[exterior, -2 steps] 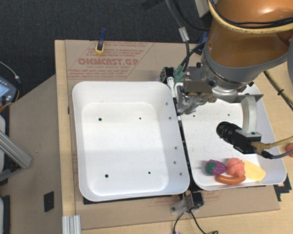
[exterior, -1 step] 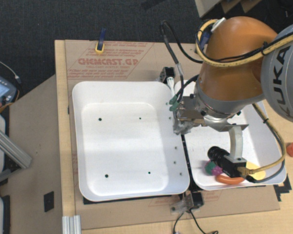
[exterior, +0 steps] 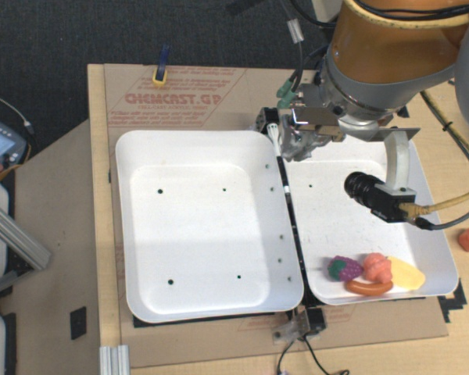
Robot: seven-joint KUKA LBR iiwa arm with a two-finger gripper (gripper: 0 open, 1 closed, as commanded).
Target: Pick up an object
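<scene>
Your gripper hovers at far left corner of right bin, over dividing rim; jaws hidden, cannot tell. Toys huddle well apart, in near right corner. Judgement: reposition before descent.

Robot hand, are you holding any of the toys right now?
It cannot be told. The gripper sits at the far edge of the right bin, mostly hidden under the arm. The toys lie in that bin's near corner, away from it.
</scene>
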